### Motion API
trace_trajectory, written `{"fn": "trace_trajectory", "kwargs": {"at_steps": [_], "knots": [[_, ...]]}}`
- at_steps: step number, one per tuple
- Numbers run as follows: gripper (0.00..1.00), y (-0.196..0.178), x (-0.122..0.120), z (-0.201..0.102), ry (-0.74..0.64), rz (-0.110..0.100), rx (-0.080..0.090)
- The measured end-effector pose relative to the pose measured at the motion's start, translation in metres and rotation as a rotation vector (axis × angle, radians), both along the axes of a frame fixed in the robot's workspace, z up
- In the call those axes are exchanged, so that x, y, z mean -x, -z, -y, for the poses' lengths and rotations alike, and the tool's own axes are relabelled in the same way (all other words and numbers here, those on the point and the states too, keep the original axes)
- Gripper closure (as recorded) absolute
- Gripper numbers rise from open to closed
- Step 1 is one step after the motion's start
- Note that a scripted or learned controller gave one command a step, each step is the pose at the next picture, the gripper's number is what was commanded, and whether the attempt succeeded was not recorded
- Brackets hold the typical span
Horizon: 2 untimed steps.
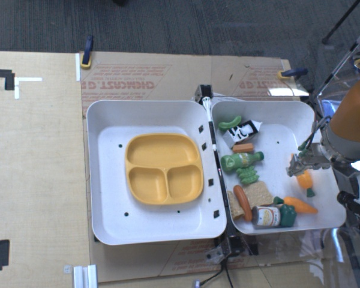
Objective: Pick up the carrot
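Note:
An orange carrot [301, 206] with a green leafy end lies near the front right corner of the right bin [276, 116]. A shorter orange piece [305, 179] with a green tip sits just behind it, by the right wall. My gripper [300, 163] hangs directly over that shorter piece, touching or almost touching its top. The grey arm with its orange band comes in from the right edge and covers the bin's right rim.
The right bin also holds a green pepper [230, 123], a black and white packet [245, 129], a green bottle [242, 159], a red sausage [242, 201] on a cracker [259, 191], and a brown jar [270, 216]. A yellow divided plate [165, 168] lies in the left bin [108, 221].

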<state>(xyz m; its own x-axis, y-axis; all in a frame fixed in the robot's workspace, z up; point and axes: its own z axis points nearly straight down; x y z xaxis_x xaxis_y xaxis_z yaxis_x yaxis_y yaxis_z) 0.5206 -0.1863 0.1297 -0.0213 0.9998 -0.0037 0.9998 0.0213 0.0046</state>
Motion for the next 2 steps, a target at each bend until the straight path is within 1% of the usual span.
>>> {"fn": "trace_trajectory", "kwargs": {"at_steps": [1,2], "knots": [[1.0,-0.0616,-0.0025,-0.0995,0.012,-0.005,-0.002],[0.0,-0.0616,-0.0024,-0.099,0.013,-0.005,-0.002]]}}
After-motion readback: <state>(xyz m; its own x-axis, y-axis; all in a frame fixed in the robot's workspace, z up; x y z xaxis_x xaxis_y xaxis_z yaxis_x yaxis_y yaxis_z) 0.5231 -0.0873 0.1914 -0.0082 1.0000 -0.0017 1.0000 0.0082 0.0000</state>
